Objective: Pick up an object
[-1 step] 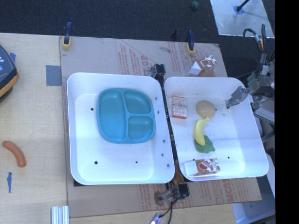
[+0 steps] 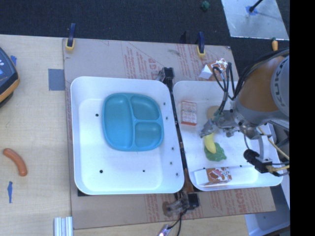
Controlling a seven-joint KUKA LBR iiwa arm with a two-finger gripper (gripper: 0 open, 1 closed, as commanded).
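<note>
The right bin holds a yellow and green toy, a small orange-and-white packet and a long white box with a red label along its near wall. My gripper hangs low over this bin, just above the yellow end of the toy, and I see nothing in it. The grey arm with its orange band reaches in from the right and hides the bin's far right part.
The left bin holds a blue divided plate. A sausage toy lies on the bench at far left, near a dark device. Clamps hold the cardboard at the back. Cables trail beside the gripper.
</note>
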